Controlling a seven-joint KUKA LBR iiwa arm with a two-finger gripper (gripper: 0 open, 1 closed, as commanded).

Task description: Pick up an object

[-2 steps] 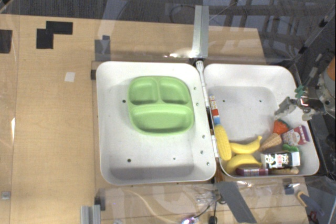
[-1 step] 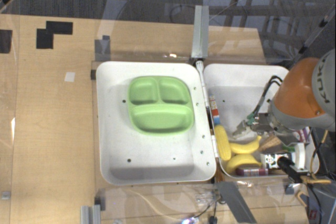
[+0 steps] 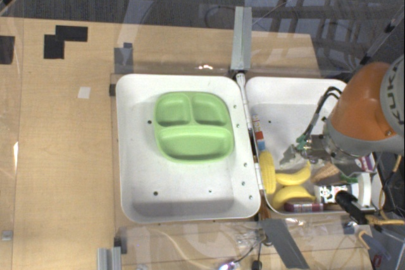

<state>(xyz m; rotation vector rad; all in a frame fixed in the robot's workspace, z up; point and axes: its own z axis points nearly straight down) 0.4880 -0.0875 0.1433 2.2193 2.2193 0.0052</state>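
The right bin (image 3: 278, 104) holds a heap of things in its near corner. A yellow corn cob (image 3: 267, 171) lies by the bin's left wall, with a banana (image 3: 295, 177) beside it. In front of them lies another yellow piece (image 3: 291, 195), and a dark red marker (image 3: 297, 206) rests along the near wall. My gripper (image 3: 297, 153) hangs low over the banana, just above its far side. The orange wrist band (image 3: 364, 107) rises behind it. Nothing is visibly held.
A green divided plate (image 3: 192, 125) lies in the left bin (image 3: 136, 186). A thin pen (image 3: 255, 133) rests along the right bin's left wall. A brown wedge (image 3: 326, 172) and a small labelled box (image 3: 330, 193) sit to the right of the banana.
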